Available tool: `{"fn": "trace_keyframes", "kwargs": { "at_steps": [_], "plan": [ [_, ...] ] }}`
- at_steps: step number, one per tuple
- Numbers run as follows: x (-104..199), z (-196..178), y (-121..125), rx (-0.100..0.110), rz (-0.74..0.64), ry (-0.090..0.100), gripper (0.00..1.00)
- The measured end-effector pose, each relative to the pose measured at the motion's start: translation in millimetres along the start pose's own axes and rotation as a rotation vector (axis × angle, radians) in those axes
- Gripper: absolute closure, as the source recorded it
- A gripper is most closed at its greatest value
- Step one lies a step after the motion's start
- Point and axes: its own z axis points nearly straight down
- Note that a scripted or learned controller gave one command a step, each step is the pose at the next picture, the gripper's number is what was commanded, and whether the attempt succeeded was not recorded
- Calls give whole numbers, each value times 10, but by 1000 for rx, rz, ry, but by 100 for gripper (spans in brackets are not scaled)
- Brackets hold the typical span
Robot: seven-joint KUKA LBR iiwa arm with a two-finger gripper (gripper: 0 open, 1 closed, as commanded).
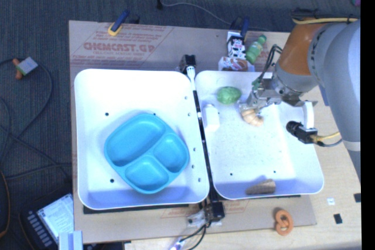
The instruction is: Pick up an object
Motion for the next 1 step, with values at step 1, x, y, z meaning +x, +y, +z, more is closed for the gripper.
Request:
{"fn": "trace_keyframes", "kwargs": {
  "at_steps": [1],
  "plan": [
    [630,-1253,242,4,-1,6,100]
  ]
}}
